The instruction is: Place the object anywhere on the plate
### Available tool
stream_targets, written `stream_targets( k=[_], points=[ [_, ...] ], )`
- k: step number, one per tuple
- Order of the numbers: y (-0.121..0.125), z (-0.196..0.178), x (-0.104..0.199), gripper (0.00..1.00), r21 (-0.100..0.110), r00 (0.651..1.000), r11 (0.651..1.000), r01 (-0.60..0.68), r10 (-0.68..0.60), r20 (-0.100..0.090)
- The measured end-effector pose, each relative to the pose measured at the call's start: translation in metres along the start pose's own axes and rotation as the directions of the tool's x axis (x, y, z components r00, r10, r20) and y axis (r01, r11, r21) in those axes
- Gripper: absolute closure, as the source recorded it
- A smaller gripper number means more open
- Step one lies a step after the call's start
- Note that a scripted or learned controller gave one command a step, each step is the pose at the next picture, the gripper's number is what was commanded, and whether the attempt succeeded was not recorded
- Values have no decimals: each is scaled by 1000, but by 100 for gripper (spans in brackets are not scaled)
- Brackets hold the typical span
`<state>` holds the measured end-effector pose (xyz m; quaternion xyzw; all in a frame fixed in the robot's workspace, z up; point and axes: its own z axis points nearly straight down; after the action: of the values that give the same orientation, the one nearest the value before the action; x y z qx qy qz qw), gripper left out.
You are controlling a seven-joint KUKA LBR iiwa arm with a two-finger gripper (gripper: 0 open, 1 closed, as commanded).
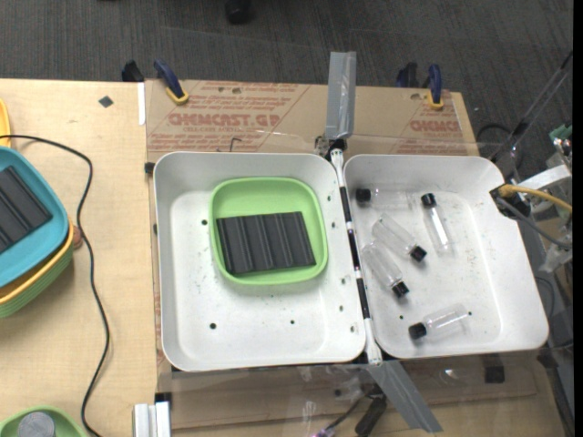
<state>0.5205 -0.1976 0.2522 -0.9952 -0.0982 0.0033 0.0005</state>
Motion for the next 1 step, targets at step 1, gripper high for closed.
stream_targets(
  k=[1],
  points=[
    [24, 4, -10, 0, 0, 1000, 1000, -1, 1, -1]
  ],
)
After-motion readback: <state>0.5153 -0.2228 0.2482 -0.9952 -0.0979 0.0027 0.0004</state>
